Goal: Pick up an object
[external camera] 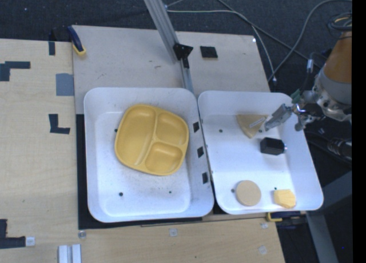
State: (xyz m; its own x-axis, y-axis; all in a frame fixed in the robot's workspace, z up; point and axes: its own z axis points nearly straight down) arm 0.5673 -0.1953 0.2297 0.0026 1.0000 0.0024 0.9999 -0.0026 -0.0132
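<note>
Gripper [273,120] is seen low over the right bin [303,159]; finger state cannot be told. A flat tan wedge-shaped piece [250,123] lies at its tip, contact uncertain. A black block [272,146] sits just below. Farther off: tan disc [248,192], yellow chunk [285,198]. Farthest: yellow divided plate [152,139], left bin [91,142].

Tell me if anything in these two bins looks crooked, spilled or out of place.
Only the yellow divided plate in the left bin sits skewed, turned at an angle to the bin's sides. In the right bin the small pieces lie scattered apart; nothing looks spilled or broken.
</note>
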